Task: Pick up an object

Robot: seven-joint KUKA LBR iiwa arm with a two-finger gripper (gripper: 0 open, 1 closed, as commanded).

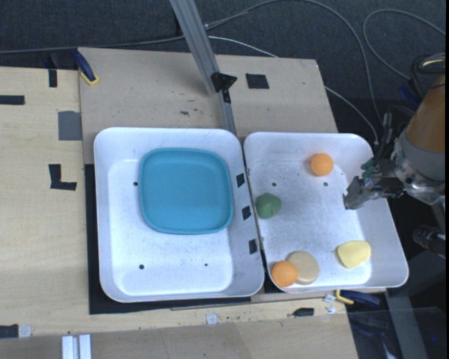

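I see a square teal plastic plate (185, 190); right of it, small green ball (268, 206), orange ball (321, 164), yellow lump (353, 253).

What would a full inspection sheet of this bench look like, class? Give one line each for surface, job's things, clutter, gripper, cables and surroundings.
Surface: tan bench with dark tape marks, bearing the left bin and the right bin.
Job's things: in the right bin, orange ball, green ball, yellow piece, and a beige disc touching a second orange ball.
Clutter: blue plate in the left bin.
Gripper: gripper above the right bin's right side, nothing seen between its fingers.
Cables: grey cables across the dark floor.
Surroundings: slanted metal pole.
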